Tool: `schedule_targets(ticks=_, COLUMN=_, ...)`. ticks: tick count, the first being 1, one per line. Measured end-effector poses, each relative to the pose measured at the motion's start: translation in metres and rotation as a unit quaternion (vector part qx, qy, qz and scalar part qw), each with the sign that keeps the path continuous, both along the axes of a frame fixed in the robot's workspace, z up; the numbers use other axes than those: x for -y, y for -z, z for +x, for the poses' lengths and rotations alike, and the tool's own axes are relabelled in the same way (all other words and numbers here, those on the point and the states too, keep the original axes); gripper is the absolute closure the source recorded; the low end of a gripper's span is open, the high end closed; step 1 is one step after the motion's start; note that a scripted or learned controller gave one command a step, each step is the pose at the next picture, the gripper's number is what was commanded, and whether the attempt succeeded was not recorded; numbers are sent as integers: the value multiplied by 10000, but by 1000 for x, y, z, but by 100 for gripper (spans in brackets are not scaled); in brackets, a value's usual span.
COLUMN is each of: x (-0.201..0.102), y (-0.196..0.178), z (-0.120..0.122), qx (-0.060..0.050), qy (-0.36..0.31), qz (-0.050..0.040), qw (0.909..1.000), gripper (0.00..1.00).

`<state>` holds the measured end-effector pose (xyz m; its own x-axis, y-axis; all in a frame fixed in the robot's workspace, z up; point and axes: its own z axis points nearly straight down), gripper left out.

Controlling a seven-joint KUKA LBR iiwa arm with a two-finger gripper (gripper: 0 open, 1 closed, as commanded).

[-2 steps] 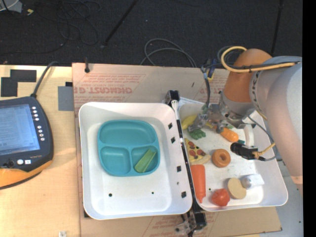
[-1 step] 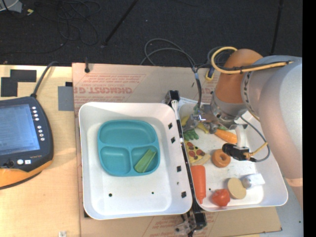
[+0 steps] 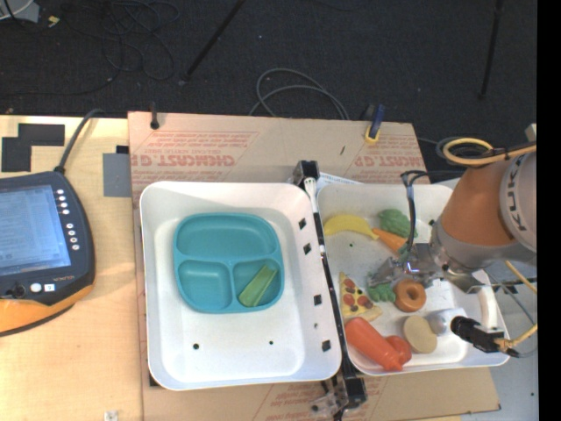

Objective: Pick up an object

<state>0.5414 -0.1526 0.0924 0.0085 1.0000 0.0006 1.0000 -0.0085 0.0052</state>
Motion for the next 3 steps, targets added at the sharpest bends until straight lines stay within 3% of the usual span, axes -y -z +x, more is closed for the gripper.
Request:
schedule_targets(ticks=1, x=-39, y=1, z=-65, qx=17, qy=-21, qz=-11, qw=10000, gripper=0)
schedule_targets(ticks=2, x=-39, y=-10, z=-62, qx=15, qy=-13, qz=5, qw=10000, gripper=100)
schedule_targets(ticks=3, x=-38, y=-9, z=-63, qx=3, qy=-11, qz=1, qw=10000, gripper=0)
